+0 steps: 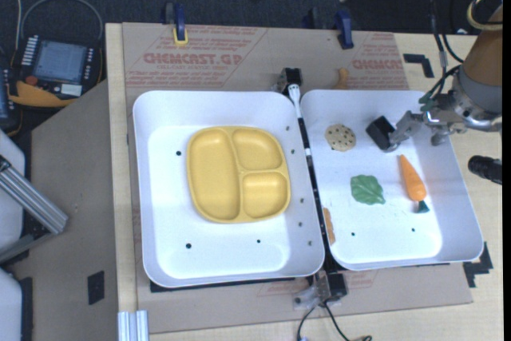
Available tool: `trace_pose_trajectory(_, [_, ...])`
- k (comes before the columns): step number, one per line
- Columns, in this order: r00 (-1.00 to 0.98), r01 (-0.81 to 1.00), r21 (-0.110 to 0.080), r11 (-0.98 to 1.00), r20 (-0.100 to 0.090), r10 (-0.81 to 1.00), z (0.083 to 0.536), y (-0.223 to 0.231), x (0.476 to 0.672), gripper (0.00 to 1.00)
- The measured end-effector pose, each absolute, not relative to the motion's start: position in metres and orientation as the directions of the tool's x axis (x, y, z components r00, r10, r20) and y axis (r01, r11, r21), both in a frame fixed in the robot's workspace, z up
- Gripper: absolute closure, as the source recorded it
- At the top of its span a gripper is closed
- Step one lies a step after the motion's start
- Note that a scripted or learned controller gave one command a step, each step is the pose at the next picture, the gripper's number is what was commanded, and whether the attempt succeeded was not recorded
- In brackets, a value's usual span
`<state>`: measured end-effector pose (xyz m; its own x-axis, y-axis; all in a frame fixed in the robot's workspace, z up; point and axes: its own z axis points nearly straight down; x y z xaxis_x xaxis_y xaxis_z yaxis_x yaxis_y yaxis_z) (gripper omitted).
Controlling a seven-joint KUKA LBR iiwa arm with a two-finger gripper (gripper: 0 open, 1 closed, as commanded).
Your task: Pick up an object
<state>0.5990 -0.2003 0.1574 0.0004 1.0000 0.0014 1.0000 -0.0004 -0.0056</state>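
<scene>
My gripper (411, 132) hangs over the back of the right bin (455, 251), reaching in from the right on the grey arm with the orange band (485, 64). It is open, with nothing between its fingers. An orange carrot (412, 180) with a green tip lies just in front of it, pointing toward the front. A round chocolate-chip cookie (341, 137) sits to the gripper's left. A green leafy piece (366, 189) lies near the middle of that bin.
The left bin (160, 251) holds a yellow divided plate (238, 172). A black ridge (305, 156) runs where the two bins meet. Blue clamps (180, 20) pin the cardboard base at the back. A pendant screen (60, 60) lies at far left.
</scene>
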Motion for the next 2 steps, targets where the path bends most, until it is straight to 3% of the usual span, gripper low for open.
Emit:
trace_pose_trajectory(1, [0.000,1.000,-0.005,0.000,0.002,1.000,0.094,-0.199,0.600,0.00])
trace_pose_trajectory(2, [0.000,1.000,-0.003,0.000,0.001,1.000,0.084,-0.198,0.600,0.00])
